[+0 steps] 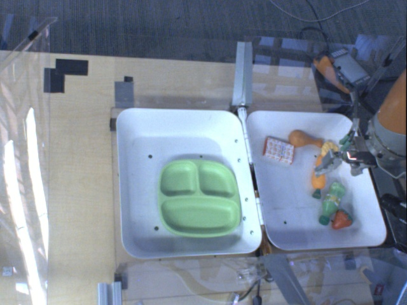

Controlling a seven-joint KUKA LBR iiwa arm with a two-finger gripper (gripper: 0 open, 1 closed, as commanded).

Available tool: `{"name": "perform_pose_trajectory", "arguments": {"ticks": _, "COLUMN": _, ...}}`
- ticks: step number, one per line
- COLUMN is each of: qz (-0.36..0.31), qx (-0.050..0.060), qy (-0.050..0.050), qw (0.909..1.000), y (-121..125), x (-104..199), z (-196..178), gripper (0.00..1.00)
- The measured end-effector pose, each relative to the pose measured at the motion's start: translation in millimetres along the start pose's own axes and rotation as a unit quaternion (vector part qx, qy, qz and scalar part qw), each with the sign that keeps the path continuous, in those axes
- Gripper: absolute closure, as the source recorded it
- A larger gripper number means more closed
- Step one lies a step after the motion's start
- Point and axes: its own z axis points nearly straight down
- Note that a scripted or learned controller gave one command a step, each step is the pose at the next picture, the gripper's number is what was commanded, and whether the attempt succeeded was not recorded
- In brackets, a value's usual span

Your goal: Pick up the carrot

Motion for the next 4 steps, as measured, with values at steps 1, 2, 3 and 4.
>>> {"name": "perform_pose_trajectory", "arguments": {"ticks": 1, "qz": -0.08, "qx": 0.0, "qy": 0.0, "qw": 0.9968, "y": 49, "x": -34, "z": 87, "gripper": 0.0}}
{"name": "perform_pose_trajectory", "arguments": {"ticks": 2, "qz": -0.183, "qx": -0.01, "qy": -0.006, "qw": 0.9831, "y": 79, "x": -49, "z": 126, "gripper": 0.0}}
{"name": "perform_pose_trajectory", "arguments": {"ticks": 3, "qz": -0.183, "qx": -0.015, "qy": -0.008, "qw": 0.983, "y": 82, "x": -49, "z": 112, "gripper": 1.0}}
{"name": "perform_pose_trajectory", "arguments": {"ticks": 4, "qz": 0.066, "qx": -0.001, "qy": -0.001, "qw": 0.9978, "y": 107, "x": 33, "z": 8, "gripper": 1.0}}
